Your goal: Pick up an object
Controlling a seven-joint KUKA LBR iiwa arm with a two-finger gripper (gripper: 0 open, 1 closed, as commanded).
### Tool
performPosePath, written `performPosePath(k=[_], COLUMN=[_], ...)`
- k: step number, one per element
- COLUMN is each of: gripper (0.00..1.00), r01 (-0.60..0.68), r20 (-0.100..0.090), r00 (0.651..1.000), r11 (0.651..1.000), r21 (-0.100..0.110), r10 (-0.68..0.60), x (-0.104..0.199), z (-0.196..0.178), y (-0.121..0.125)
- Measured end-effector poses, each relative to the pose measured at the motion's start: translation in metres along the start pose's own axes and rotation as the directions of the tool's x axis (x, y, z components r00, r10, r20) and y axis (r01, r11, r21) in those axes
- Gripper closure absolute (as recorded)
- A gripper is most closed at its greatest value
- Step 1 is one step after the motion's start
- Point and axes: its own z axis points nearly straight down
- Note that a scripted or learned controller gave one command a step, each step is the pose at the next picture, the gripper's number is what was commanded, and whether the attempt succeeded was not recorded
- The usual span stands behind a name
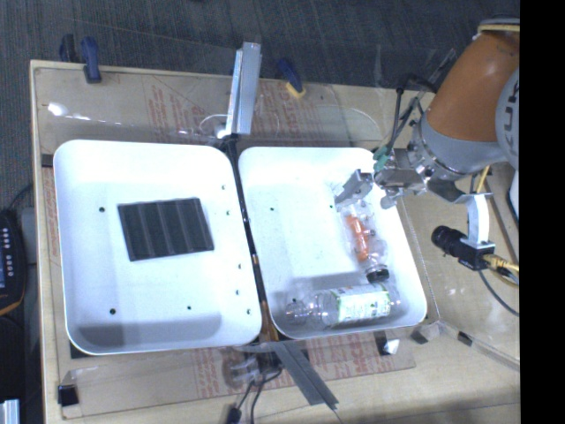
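End effector [369, 189] hung over right bin's [265, 237] far corner, beside small orange-filled bottle [363, 237]; spread or pinched, couldn't tell. Best approach, imo: centre over bottle's body, descend straight, avoid the bin wall.

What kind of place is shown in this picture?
Probably a robotics lab's bin-picking bench: a robot arm reaches over two white bins clamped to a bench, above dark carpet, with a plastic bottle as test object.
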Motion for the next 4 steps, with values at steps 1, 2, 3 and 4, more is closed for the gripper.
performPosePath(k=[1, 2, 3, 4], gripper=[0.0, 0.0, 0.0, 0.0], r01=[0.045, -0.014, 0.127, 0.214], r20=[-0.001, 0.001, -0.001, -0.001], r00=[0.999, 1.0, 0.992, 0.977], r11=[0.999, 1.0, 0.992, 0.977], r21=[0.002, -0.001, 0.0, -0.001], r10=[-0.045, 0.014, -0.127, -0.214], x=[-0.029, -0.033, -0.024, -0.031], z=[0.049, 0.024, 0.068, 0.094], y=[0.02, 0.028, 0.039, 0.012])
